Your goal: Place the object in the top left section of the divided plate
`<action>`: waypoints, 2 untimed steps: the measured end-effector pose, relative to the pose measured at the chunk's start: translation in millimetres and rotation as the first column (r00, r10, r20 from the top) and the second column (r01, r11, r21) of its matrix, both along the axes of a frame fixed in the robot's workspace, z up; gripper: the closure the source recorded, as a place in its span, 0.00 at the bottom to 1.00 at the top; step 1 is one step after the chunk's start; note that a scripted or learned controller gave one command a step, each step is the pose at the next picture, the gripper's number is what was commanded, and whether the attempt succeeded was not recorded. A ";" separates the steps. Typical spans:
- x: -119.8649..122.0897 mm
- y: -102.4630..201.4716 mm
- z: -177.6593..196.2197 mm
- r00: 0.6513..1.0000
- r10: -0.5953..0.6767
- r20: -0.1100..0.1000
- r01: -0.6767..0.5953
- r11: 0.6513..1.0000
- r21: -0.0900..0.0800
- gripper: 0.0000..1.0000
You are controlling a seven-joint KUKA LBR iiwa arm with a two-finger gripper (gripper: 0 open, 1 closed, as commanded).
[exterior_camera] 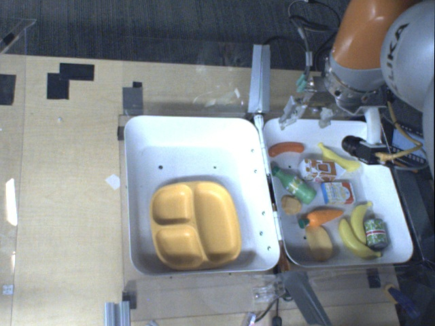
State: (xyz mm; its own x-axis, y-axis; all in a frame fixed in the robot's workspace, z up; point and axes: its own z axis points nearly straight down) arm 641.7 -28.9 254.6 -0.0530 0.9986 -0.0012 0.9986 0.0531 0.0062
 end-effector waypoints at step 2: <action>-125.4 -61.6 -114.3 0.858 -0.513 -0.005 0.513 0.858 0.001 0.00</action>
State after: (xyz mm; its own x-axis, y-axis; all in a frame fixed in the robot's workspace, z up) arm 516.3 -90.5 140.3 0.4670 0.8843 0.0005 0.8843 -0.4670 0.0008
